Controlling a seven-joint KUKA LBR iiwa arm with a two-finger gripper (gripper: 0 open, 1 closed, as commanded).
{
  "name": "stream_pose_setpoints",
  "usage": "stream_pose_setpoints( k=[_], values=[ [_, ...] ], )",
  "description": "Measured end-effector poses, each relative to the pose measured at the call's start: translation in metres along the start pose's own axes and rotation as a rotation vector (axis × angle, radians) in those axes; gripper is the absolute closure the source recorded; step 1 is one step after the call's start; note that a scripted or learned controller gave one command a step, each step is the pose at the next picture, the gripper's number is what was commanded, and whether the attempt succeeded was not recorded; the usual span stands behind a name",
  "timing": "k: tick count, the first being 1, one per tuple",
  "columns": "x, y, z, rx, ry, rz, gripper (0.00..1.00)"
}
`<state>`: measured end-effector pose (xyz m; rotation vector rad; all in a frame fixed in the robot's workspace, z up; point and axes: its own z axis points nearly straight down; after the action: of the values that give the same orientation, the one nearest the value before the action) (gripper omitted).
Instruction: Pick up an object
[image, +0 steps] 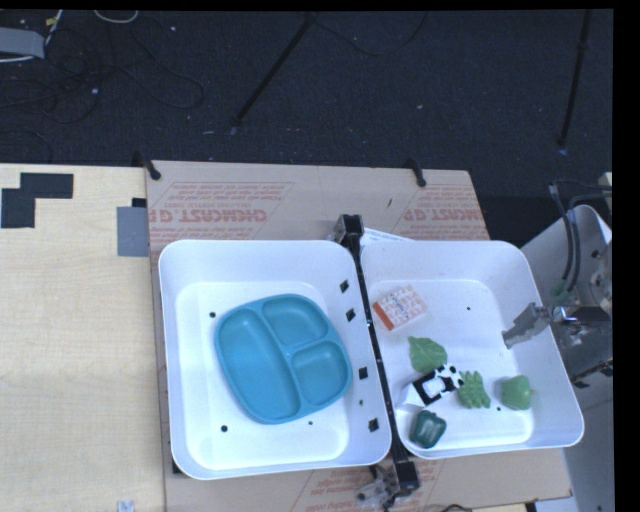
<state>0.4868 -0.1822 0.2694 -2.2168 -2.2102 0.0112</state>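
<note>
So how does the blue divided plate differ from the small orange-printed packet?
The blue divided plate lies in the left bin; the orange-printed packet lies in the right bin. The plate is far larger, taking up much of its bin's floor, while the packet is small. The plate is plain blue; the packet is white with orange print. Both lie flat, untouched.

floor (300, 80): dark carpet, far side, strewn with cables | bench top (70, 350): pale wood, left | cardboard sheet (300, 205): brown, printed, under the bins
</note>
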Motion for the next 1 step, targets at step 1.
stream_pose_setpoints(
  k=[1],
  values=[
    [0.0002,0.0020,-0.0057,-0.012,-0.003,-0.003,0.00]
  ],
)
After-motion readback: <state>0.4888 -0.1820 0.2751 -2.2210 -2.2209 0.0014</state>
